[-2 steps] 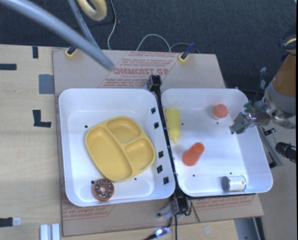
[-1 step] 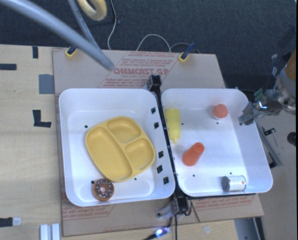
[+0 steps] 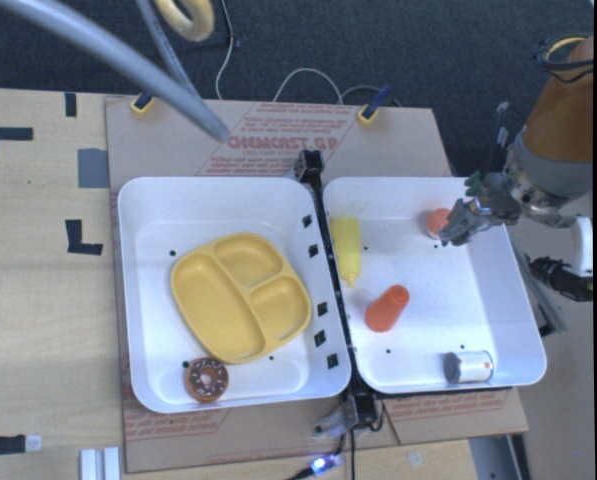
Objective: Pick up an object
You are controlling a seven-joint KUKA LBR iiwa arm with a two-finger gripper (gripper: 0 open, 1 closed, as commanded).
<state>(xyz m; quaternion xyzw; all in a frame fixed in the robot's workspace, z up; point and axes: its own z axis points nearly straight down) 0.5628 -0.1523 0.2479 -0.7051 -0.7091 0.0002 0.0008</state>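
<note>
The bench [image 3: 38, 268] carries two white bins side by side, and the grey arm [image 3: 553, 158] with its orange band reaches in over the far right corner of the right bin [image 3: 508, 298]. In the left bin [image 3: 143, 298] a yellow divided plate [image 3: 240, 293] fills the middle, and a small doughnut [image 3: 206, 378] lies near the front edge. In the right bin a yellow bottle [image 3: 346, 248] lies along the left edge, an orange cup [image 3: 386, 308] rests near the middle, a small grey can [image 3: 466, 367] sits at the front right corner, and a small orange-red ball [image 3: 436, 221] lies near the far edge. The claw [image 3: 458, 226] is low and just beside this ball, on its right, perhaps touching it. Whether the claw is released or clenched cannot be told here, and nothing is seen lifted. So the task seems only at the approach: the grasp and the lift are left.
</note>
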